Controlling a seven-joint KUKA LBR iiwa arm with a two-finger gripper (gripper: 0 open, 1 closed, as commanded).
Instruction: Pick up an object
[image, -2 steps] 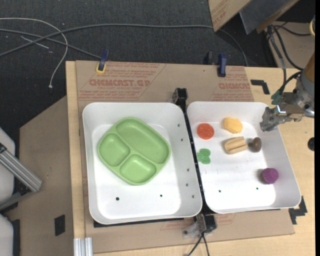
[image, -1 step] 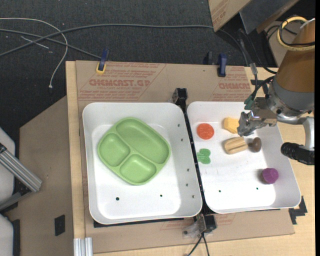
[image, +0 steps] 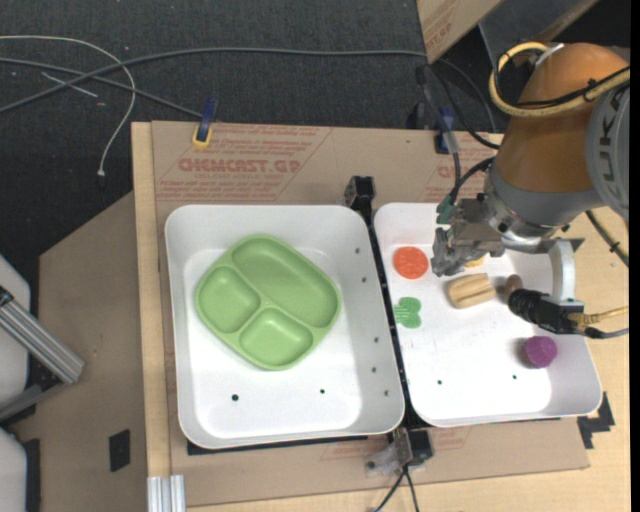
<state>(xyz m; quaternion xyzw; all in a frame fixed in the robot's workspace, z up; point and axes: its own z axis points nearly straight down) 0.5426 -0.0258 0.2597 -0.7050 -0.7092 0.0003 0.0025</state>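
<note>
The right bin (image: 480, 385) holds an orange round piece (image: 410, 263), a small green piece (image: 407, 311), a tan cork-like cylinder (image: 470, 290) and a purple ball (image: 540, 350). My gripper (image: 452, 262) hangs over the bin's far part, between the orange piece and the tan cylinder, just above the cylinder's left end. Nothing shows between its fingers.
The left bin (image: 200, 400) carries a light green divided plate (image: 267, 300). A black clamp (image: 359, 190) sits at the far end of the ridge between the bins. Cardboard surrounds both bins.
</note>
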